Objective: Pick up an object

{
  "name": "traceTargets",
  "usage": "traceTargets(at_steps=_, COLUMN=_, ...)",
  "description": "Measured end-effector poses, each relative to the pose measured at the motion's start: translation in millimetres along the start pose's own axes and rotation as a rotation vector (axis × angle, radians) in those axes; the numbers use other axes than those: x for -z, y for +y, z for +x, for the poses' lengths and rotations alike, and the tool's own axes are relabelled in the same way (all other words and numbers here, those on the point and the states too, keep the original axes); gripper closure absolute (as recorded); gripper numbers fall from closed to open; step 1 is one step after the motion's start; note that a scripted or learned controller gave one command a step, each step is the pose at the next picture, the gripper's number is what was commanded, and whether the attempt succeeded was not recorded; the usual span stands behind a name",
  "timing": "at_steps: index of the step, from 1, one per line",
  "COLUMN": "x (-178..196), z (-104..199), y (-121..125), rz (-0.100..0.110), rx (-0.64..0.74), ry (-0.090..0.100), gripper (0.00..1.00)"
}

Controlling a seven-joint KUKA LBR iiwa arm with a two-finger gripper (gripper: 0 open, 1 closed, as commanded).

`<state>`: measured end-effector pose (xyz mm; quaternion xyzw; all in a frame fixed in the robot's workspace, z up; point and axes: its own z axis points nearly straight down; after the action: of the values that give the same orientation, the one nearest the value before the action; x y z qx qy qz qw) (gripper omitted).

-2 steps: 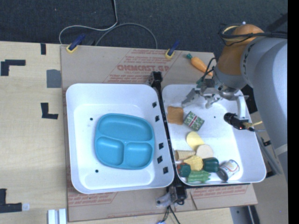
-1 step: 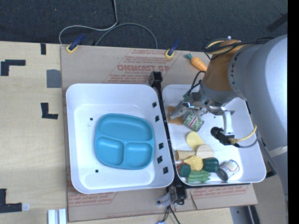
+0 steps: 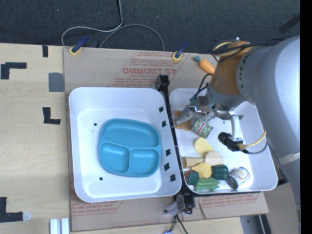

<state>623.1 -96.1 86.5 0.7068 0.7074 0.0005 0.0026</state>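
My gripper [image 3: 199, 115] hangs low over the upper left part of the right bin [image 3: 261, 130], under the grey arm with its orange band. Its tips sit right by a green and white packet [image 3: 201, 127] and a brown piece [image 3: 183, 122]. Nothing can be seen clearly held. Below lie a pale yellow piece [image 3: 202, 145], a tan piece [image 3: 213, 157], a yellow toy [image 3: 203, 169], several green pieces [image 3: 207, 183] and a small tin can [image 3: 239, 175].
The left bin [image 3: 80, 130] holds a blue divided plate [image 3: 130, 147]. A black divider with clips runs between the bins. An orange carrot-like toy [image 3: 205, 65] lies on the cardboard behind the right bin. Cables trail at the back.
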Motion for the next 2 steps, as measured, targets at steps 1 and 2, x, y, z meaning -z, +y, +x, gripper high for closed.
traceTargets(at_steps=1, x=0.1, z=1.3, y=-4.6, rz=-0.002, rx=0.000, ry=0.000, gripper=0.00)
traceTargets(at_steps=2, x=0.5, z=-2.8, y=-15.0, rz=-0.003, rx=0.001, ry=0.000, gripper=0.00)
